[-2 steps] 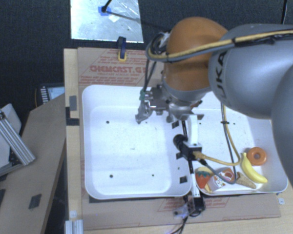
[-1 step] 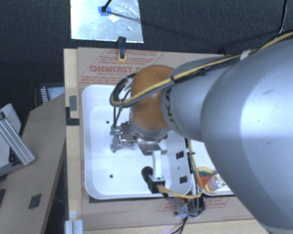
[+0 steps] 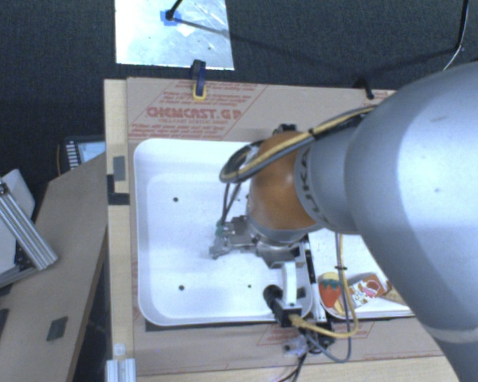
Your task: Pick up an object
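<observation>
Camera view: the arm (image 3: 398, 173) enters from 3 o'clock and covers most of the right bin. The gripper (image 3: 227, 241) hangs low over the left bin (image 3: 167, 213), near its centre. Whether it is open or holds anything cannot be told. A red-and-white printed object (image 3: 346, 289) lies in the right bin at 5 o'clock, beside the wrist cables (image 3: 327, 329). For a sound pick, centre the gripper over one object before closing. The wrist hides whatever lies below it.
</observation>
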{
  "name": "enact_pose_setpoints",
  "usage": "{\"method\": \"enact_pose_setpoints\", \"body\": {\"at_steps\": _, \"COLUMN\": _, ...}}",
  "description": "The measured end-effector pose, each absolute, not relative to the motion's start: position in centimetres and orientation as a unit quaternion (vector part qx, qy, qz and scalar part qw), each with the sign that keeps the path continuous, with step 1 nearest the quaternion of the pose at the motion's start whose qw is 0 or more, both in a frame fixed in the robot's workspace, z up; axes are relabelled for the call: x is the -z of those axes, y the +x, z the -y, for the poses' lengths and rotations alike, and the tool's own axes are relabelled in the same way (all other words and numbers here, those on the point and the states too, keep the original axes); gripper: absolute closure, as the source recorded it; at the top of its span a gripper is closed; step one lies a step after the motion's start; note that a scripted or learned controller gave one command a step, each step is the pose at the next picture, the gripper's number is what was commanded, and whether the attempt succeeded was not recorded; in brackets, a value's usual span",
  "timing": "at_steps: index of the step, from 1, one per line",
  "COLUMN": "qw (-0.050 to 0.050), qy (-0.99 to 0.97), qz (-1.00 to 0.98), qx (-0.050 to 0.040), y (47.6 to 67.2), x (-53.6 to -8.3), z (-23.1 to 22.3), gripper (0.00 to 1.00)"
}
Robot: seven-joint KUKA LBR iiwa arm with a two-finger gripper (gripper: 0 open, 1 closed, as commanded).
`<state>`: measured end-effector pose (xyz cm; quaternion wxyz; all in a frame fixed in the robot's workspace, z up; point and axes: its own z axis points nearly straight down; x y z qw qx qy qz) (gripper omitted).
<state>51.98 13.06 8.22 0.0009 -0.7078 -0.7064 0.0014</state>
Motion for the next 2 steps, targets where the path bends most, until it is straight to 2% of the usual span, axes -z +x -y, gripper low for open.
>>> {"method": "enact_pose_setpoints", "body": {"at_steps": 1, "qw": -0.003, "qy": -0.705, "qz": 0.709, "qx": 0.0051, "y": 62.4, "x": -8.9, "z": -17.1, "gripper": 0.00}}
{"method": "enact_pose_setpoints", "body": {"at_steps": 2, "qw": -0.001, "qy": -0.705, "qz": 0.710, "qx": 0.0021, "y": 62.9, "x": -8.5, "z": -23.2, "gripper": 0.00}}
